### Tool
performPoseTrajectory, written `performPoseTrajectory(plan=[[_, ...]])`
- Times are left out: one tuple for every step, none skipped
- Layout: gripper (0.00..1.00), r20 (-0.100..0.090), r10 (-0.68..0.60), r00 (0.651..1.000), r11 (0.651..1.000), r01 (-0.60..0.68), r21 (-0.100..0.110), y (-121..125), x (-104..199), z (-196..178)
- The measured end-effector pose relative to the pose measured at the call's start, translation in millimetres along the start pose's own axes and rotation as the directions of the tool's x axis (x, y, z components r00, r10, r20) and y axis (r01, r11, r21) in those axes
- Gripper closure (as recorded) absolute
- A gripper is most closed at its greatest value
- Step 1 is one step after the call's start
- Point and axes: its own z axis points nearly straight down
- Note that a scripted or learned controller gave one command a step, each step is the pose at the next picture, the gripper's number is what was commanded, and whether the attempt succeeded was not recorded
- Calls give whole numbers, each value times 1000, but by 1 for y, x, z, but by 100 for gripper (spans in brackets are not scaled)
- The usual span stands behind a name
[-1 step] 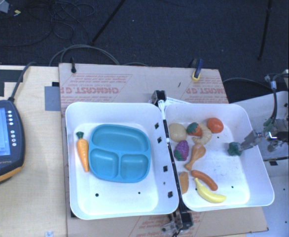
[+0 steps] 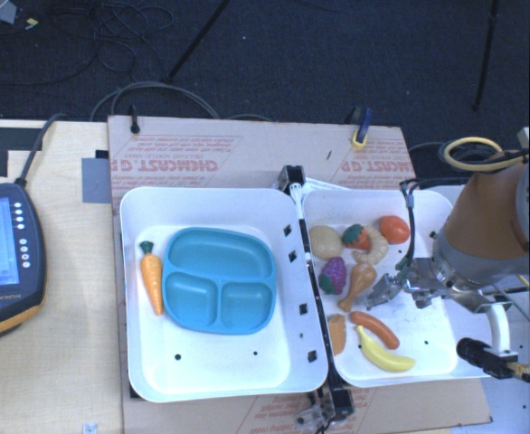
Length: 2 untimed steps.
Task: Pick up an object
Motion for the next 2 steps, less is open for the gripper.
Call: performPoseTrajectory(plan=[[0, 10, 3, 1000, 1000, -3, -16, 28, 49, 66], [100, 7, 11, 1000, 1000, -11, -11, 26, 47, 55]])
